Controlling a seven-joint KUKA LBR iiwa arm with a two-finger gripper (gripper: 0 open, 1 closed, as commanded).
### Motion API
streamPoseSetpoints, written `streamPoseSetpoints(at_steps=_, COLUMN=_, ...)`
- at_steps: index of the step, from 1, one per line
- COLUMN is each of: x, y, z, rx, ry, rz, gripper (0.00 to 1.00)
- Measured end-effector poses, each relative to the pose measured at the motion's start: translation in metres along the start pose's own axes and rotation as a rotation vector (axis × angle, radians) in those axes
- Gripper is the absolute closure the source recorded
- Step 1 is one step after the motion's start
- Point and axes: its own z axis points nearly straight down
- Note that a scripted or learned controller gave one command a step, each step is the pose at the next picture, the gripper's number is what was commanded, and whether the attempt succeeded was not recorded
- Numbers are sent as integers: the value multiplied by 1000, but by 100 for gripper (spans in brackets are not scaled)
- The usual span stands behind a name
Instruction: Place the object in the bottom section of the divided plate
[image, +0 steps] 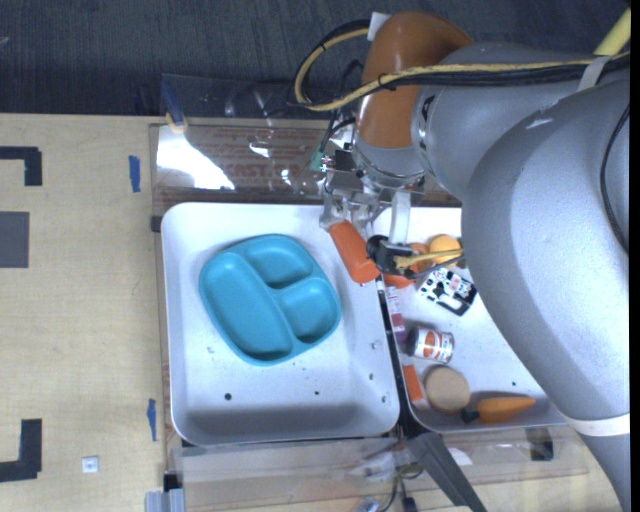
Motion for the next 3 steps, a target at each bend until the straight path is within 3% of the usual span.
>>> streamPoseSetpoints(at_steps=1, x=94, y=-14, z=-26, rx=-5, ry=1, rz=331, gripper=100)
streamPoseSetpoints(at_steps=2, x=97, y=-13, z=-14, rx=-5, ry=2, rz=914, gripper=100)
streamPoseSetpoints(at_steps=3, x=131, y=-26, z=-15, rx=-5, ry=3, rz=995, gripper=100)
